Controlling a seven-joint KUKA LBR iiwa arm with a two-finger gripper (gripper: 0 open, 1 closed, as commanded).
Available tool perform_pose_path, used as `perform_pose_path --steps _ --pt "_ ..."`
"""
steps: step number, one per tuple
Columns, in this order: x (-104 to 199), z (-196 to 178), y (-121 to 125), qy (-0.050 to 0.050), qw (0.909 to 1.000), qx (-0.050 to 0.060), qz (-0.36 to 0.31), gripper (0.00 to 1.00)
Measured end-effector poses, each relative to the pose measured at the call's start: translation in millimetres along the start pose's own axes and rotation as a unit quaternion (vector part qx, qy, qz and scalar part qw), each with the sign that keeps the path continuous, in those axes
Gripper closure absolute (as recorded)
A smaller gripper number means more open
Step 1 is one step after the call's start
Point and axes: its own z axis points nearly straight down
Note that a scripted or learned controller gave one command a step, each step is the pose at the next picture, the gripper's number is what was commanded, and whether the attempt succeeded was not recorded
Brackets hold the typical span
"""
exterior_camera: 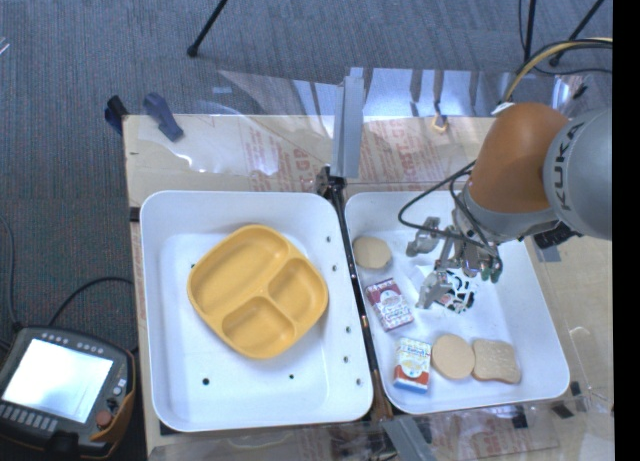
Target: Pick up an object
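One gripper (447,284) hung low over the black-and-white carton (461,292), presumably to grasp it; its spread was unclear.

I see the arm (545,174) reaching into the right bin (545,344), over a black-and-white carton (461,292). Beside it lie two small boxes, two round biscuits and toast (496,360). A yellow tray (258,290) fills the left bin (165,349).
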Motion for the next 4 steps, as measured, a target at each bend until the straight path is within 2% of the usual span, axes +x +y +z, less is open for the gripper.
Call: perform_pose_path --steps 1,2,3,4 --pt "-5 -18 2 -0.008 1.0000 0.001 -0.004 1.00" --pt "4 -98 101 -0.010 0.9891 0.001 -0.147 1.00" --pt "45 -165 43 -0.009 0.9989 0.001 0.046 1.00" --pt "108 -150 -18 -0.006 0.9979 0.001 -0.064 1.00"
